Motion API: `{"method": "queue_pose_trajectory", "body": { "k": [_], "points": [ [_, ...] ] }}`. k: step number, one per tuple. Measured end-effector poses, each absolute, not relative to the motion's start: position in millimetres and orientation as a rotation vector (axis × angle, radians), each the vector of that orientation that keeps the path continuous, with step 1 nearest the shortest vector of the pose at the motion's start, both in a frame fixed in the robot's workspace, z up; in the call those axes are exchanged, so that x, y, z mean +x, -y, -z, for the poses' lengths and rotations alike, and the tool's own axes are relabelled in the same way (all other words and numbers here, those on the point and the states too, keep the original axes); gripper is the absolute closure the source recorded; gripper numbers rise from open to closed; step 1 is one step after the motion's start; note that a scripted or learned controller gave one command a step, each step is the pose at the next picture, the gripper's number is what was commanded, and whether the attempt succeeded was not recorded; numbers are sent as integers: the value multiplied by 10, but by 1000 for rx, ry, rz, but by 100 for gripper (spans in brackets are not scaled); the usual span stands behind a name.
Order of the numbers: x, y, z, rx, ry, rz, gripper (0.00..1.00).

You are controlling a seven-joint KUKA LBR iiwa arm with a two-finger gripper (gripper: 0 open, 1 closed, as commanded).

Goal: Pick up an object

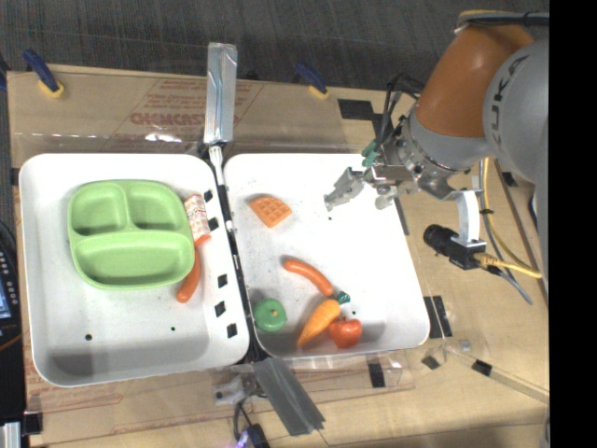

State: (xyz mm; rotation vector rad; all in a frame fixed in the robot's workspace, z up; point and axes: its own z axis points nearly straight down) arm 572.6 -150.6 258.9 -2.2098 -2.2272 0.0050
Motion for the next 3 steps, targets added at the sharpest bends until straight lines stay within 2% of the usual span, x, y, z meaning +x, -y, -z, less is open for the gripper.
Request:
{"method": "queue_pose_trajectory", "body": {
  "k": [1,2,3],
  "points": [
    [5269,858,-1979,-1749,2605,-3,0],
    [5273,1138,-922,-1718,2628,-1,0],
    [4771,337,-1922,-1874,2520,0,0]
  ]
}}
